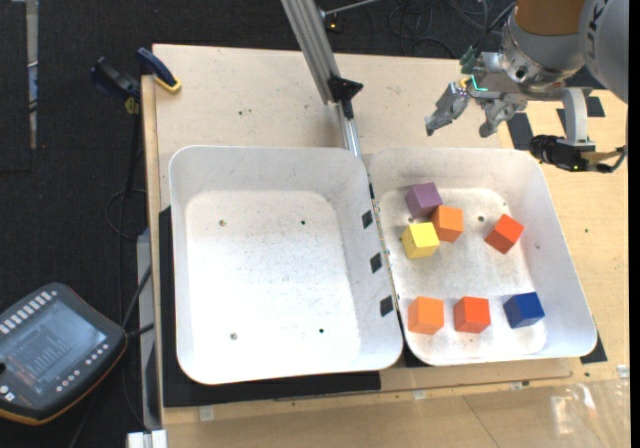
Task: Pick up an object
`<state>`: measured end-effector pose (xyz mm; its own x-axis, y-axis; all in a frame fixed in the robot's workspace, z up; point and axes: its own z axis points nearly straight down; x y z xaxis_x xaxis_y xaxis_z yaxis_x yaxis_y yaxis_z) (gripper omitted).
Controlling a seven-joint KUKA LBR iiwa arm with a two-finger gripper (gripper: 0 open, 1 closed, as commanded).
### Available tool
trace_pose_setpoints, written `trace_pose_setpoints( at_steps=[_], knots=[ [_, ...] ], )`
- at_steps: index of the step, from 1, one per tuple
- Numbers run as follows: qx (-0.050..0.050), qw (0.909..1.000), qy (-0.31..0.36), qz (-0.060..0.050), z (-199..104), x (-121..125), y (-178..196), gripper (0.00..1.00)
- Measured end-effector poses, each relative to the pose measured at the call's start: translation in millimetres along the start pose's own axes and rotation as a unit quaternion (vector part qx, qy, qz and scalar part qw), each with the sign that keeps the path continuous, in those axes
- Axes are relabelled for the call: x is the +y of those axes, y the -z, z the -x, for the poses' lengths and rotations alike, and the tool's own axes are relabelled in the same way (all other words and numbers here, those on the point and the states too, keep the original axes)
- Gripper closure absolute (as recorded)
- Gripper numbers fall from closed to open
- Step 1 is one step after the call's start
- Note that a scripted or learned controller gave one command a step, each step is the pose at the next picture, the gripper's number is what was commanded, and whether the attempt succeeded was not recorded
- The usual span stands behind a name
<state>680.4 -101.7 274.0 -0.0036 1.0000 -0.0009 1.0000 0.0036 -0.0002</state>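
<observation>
The right bin point(540, 198) holds several small cubes: a purple cube point(423, 199), a yellow cube point(420, 239), an orange cube point(449, 223) touching them, a red-orange cube point(504, 233), an orange cube point(426, 315), a red-orange cube point(472, 315) and a blue cube point(523, 309). My gripper point(468, 116) hangs above the bench just beyond the right bin's far rim, its two fingers spread apart with nothing between them. It is well clear of the cubes.
The left bin point(200, 176) lies beside the right one. A slanted metal pole point(305, 16) crosses from the top to the gap between the bins. A teach pendant point(50, 351) sits at lower left, a blue-and-yellow clamp point(150, 71) at the bench's far-left corner.
</observation>
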Motion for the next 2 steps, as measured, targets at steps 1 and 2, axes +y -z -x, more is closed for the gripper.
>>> trace_pose_setpoints(
  at_steps=[1,2],
  knots=[
    [0.0,1.0,-0.002,-0.003,-1.2,-1.3,-64.6,0.0],
    [0.0,1.0,-0.002,-0.002,4.3,-1.1,-109.8,0.0]
  ],
)
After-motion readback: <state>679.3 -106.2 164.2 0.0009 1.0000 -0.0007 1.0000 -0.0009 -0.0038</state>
